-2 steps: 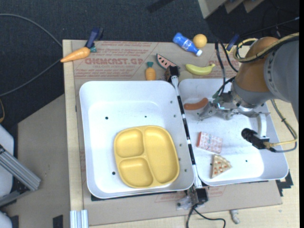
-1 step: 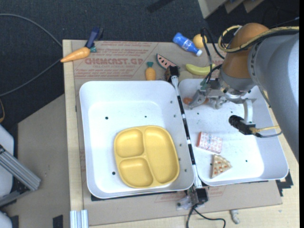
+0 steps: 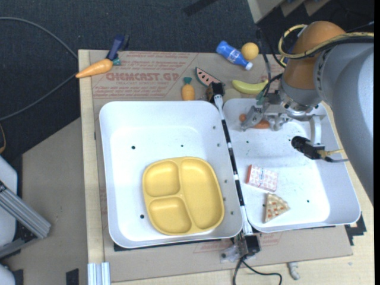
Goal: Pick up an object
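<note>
My gripper [image 3: 264,119] hangs at the right bin's [image 3: 338,209] far-left corner, over a small orange piece [image 3: 243,118]; fingers' state I cannot tell. It's probably light hard plastic; I'd pinch its middle.

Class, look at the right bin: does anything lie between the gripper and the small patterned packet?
Nothing visible does. The gripper hangs over the right bin's far end, and only bare white floor separates it from the packet.
</note>
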Controlling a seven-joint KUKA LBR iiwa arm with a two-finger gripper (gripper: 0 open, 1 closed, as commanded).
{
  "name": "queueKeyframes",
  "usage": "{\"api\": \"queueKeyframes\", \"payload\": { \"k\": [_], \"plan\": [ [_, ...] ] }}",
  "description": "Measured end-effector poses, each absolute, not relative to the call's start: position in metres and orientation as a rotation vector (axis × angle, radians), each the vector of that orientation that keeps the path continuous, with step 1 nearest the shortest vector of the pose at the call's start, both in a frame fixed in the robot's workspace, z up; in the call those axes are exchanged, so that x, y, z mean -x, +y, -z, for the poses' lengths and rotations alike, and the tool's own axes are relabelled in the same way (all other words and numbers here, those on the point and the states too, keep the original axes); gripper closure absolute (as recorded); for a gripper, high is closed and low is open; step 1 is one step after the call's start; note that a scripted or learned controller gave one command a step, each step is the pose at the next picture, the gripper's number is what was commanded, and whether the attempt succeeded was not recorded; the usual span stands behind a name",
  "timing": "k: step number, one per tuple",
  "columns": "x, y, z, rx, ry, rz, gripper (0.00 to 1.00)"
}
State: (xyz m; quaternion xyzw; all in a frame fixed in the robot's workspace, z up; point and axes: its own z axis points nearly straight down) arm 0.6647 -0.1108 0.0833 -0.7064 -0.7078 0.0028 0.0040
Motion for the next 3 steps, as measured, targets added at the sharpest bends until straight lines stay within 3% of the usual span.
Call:
{"api": "queueKeyframes", "payload": {
  "k": [1, 2, 3],
  "plan": [
    [-0.665, -0.099, -0.083, 2.214, -2.218, -0.009, 0.0],
    [-0.666, -0.099, -0.095, 2.217, -2.222, -0.006, 1.0],
    [-0.613, -0.037, -0.185, 2.219, -2.223, 0.001, 1.0]
  ]
}}
